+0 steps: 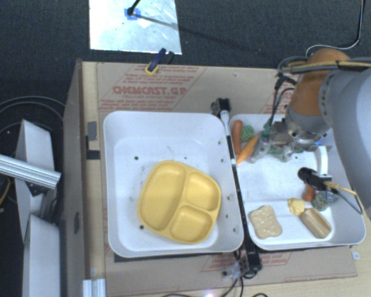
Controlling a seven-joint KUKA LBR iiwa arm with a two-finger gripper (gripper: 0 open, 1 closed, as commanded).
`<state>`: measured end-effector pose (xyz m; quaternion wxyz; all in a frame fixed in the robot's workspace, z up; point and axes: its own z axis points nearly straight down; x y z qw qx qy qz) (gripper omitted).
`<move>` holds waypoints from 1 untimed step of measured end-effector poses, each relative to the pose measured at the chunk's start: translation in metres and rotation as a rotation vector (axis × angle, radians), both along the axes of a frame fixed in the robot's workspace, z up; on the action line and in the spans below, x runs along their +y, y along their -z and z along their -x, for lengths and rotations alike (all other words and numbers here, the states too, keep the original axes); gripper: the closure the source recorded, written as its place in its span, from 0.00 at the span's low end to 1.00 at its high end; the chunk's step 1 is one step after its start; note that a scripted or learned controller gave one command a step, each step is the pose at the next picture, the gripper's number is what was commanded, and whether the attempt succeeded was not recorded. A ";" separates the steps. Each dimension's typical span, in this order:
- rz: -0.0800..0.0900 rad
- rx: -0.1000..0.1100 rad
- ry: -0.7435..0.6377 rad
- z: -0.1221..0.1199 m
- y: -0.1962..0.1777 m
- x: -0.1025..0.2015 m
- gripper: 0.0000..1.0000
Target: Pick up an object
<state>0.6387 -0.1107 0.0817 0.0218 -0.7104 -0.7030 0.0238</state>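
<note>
We see the worktop (173, 82) as a brown board with red lettering along its far side. Two shallow white bins rest directly on it, side by side and touching — the left bin (120, 166), the right bin (352, 231). A small yellow-and-dark clip (157, 62), perhaps a clamp, sits at the far edge.

Grey arm (352, 113) reaching from right, tool (273, 142) low, angled left

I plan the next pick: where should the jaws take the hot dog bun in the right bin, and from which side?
Across the middle of the hot dog bun, from above: it lies flat and elongated, its narrow width probably fitting between the jaws.
</note>
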 end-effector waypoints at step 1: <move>-0.009 0.035 0.003 -0.011 0.002 -0.005 0.00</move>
